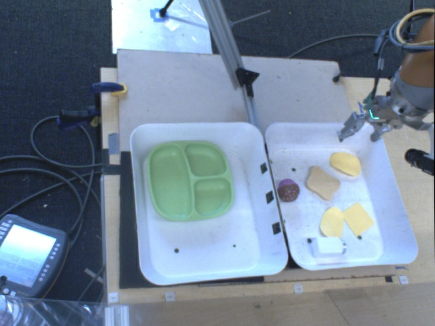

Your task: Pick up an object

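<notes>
My gripper (361,130) hangs over the far right corner of the right bin (299,138), its two fingers spread apart and open with nothing between them. Just below it in the bin lies a yellow rounded piece (345,164). A tan bread slice (322,183) lies to that piece's lower left, and a dark purple round piece (288,191) sits near the bin's left wall. Two yellow pieces (332,222) (358,219) lie side by side lower down. A white block (329,245) rests near the front wall.
The left bin (204,253) holds a green divided plate (190,180). A grey pole (224,32) slants across the board behind the bins. Cables and a hand-held pendant (27,253) lie on the floor at the left.
</notes>
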